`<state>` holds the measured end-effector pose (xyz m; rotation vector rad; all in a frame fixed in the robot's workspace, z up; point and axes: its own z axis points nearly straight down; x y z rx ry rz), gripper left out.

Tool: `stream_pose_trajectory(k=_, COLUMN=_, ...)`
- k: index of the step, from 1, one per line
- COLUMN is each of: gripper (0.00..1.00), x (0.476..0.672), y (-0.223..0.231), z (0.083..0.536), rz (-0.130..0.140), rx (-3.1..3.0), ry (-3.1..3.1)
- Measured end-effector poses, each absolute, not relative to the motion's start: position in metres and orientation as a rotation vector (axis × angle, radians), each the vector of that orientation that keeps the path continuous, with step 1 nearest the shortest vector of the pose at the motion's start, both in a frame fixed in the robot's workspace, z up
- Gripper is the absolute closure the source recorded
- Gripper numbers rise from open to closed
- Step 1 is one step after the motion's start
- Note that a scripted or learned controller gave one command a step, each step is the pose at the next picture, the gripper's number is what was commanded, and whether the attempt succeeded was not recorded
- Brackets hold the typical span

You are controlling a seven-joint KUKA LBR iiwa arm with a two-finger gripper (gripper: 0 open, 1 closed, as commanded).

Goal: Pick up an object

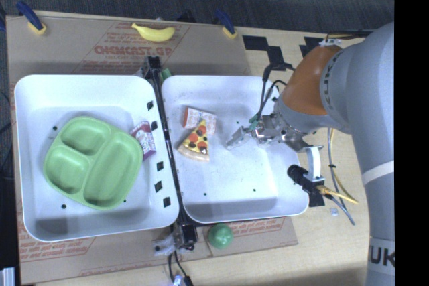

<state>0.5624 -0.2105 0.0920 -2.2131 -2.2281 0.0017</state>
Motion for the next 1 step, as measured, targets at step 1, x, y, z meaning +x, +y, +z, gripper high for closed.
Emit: stream_pose_trajectory(k=1, gripper=0.0, x=0.628, y=-0.1322, z=0.092, rz=0.002, rx=-2.212, ry=-2.23)
